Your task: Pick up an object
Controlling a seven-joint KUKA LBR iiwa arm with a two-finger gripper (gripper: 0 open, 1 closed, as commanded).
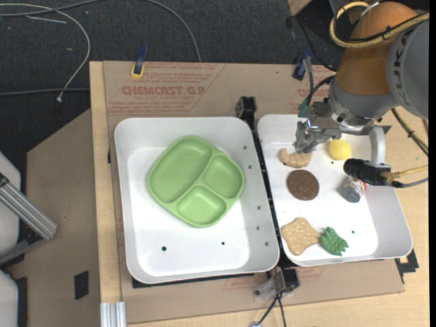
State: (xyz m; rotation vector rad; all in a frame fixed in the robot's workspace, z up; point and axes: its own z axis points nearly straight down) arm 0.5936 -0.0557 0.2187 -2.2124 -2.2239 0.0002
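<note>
Down over the tan piece [296, 159] hangs the claw [304, 140]; grip impossible to tell.

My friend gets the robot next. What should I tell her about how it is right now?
Gripper: low in the right bin, at its far end, right over the tan piece. I cannot tell if it grips anything.
Right bin also holds: yellow ball, brown disc, small grey thing, cracker, green toy.
Left bin: green divided plate.
Done: the arm has reached an object.
Left: get a firm hold, probably on the tan piece, and lift it out.
</note>
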